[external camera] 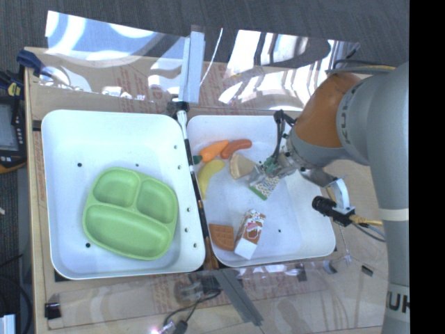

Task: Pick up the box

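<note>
A small white and red box (250, 233) lies tilted in the right bin (306, 239), near its front wall. My gripper (267, 176) hangs low over the middle of that bin, well behind the box and apart from it. It is just right of a tan wedge (241, 165). A small speckled piece (262, 186) sits directly under the gripper's tip; whether it is gripped is unclear.
An orange carrot (213, 149), a red sausage (238, 145) and a yellow banana (211, 175) lie at the right bin's back left. A brown waffle (222, 236) touches the box's left side. A green divided plate (132, 211) rests in the left bin (62, 138).
</note>
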Motion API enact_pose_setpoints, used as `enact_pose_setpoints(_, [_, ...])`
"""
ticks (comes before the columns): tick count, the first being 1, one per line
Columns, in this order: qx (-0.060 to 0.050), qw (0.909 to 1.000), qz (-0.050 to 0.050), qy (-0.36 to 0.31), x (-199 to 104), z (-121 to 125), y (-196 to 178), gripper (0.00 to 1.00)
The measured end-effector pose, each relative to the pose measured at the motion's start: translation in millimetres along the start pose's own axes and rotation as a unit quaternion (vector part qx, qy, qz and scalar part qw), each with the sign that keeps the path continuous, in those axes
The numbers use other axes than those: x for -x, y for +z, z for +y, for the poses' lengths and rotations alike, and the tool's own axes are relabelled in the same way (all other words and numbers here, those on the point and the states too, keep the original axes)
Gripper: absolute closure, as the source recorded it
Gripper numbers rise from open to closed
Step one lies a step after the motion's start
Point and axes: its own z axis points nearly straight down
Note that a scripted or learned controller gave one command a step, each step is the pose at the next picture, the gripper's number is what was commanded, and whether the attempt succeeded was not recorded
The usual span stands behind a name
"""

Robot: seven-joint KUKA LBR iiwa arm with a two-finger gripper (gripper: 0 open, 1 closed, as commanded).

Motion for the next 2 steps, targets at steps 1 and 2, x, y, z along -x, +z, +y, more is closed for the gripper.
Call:
enact_pose_setpoints(1, [-0.003, 0.9941, 0.004, -0.109, -61.4, 31.8, -143.0, 1.0])
enact_pose_setpoints(2, [-0.003, 0.9941, 0.004, -0.109, -61.4, 31.7, -142.9, 0.0])
